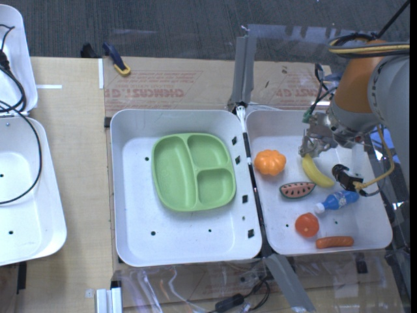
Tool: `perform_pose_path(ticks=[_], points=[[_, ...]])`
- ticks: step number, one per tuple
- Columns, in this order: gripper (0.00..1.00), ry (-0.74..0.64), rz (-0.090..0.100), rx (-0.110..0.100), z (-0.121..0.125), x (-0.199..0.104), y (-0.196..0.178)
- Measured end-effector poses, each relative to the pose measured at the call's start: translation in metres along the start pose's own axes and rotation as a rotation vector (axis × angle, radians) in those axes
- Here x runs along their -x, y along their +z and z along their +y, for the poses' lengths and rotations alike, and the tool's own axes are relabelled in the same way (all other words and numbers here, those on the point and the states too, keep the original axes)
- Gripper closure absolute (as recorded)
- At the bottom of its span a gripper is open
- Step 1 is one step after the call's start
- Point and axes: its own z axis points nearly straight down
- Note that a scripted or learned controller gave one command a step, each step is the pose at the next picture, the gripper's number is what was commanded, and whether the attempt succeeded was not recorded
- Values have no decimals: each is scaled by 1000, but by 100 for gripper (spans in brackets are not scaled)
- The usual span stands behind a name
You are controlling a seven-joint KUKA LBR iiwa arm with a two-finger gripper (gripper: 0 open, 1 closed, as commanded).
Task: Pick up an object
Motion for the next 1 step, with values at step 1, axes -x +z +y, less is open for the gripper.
perform_pose_path(ticks=[1], points=[[100,-33,0,1,15,-80,-91]])
